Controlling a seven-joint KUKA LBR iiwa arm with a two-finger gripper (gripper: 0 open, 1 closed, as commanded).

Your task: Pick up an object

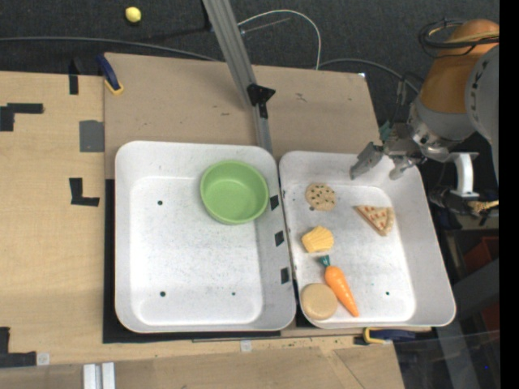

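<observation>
Approach step: gripper hangs with fingers spread and nothing between them over the right bin at its 1 o'clock corner, cookie at its 8 o'clock, so next likely calls for descent onto it.

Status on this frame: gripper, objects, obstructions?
Gripper open, over right bin's top edge, holding nothing. Cookie, wedge, corn, carrot untouched. Nothing in the way.
</observation>
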